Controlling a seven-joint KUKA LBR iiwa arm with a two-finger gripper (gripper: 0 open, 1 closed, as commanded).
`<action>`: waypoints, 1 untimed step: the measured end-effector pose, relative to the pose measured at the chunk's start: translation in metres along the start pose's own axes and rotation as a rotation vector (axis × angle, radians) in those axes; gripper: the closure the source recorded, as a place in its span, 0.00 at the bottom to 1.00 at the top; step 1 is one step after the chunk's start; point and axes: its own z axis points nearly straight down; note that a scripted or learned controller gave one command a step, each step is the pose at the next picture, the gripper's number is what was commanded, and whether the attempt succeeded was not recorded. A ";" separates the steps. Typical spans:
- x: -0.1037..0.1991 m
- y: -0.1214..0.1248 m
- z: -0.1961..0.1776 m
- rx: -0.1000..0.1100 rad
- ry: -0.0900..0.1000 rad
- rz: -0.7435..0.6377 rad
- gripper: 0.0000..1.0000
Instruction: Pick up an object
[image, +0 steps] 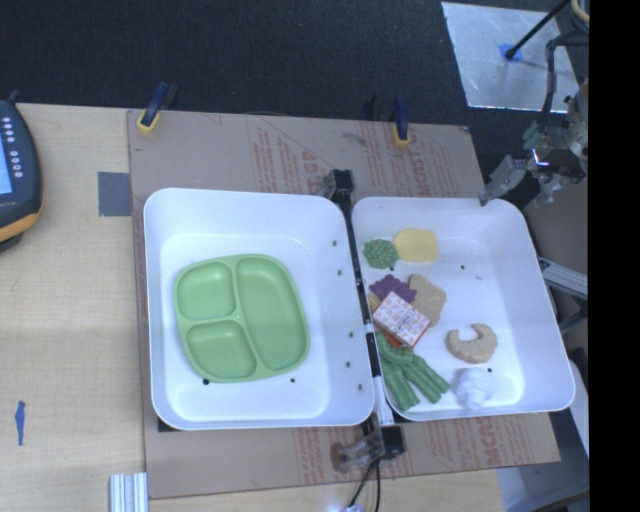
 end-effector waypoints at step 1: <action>0.038 0.009 0.131 0.013 0.004 -0.004 0.00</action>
